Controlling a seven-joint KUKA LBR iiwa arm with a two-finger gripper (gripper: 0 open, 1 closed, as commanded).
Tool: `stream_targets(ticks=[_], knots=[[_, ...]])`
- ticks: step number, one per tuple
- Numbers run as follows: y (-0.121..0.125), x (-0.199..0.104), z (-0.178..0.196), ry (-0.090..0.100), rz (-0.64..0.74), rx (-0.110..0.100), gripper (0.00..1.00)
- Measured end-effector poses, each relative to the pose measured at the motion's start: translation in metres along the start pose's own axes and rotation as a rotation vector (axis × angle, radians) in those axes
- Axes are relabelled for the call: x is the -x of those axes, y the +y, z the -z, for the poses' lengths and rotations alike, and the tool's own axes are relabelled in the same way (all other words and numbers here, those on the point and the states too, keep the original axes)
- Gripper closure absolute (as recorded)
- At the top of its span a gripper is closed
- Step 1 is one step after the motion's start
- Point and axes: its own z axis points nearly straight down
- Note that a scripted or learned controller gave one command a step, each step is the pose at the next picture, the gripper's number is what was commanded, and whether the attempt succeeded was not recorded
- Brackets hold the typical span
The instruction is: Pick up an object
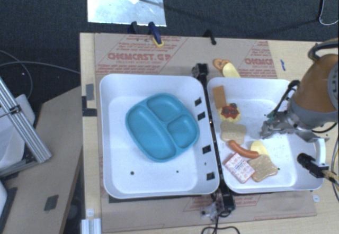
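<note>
Our hand (267, 129) hangs low inside the right bin (280, 86), just right of the pile of toy food. It is small and dark against the white floor, so we cannot tell how far it is open, and we see nothing held in it.

Closest to it, slightly below and to the left, lies the yellow piece (259, 147), touching the sausage (242, 149). Left of the hand sits a pale bread slice (233, 132), above that the red-topped piece (230, 111), and nearer the bin's front edge the toast slice (263, 167) beside the pink-checked packet (239, 167).

In our judgement the crowding is the main risk: the items lie touching or overlapping, so a descent could land on a seam between two, push them apart, or catch two at once. The flat slices offer little edge to pinch, and the rounded sausage may roll away. Closing where we are now, over bare floor, would likely grip nothing.

The left bin (114, 122) carries a blue divided plate (161, 127), well apart, and a yellow toy (231, 70) rests on the surface behind the bins.
</note>
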Motion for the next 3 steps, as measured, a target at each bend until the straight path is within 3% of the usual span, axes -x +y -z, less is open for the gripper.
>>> stream_targets(ticks=[1, 2, 3], knots=[[-0.047, -0.006, 0.109, -0.002, -0.001, 0.005, 1.0], [-0.057, -0.076, 0.165, 0.002, 0.01, 0.004, 1.0], [-0.059, -0.157, 0.128, 0.005, 0.012, -0.005, 1.0]])
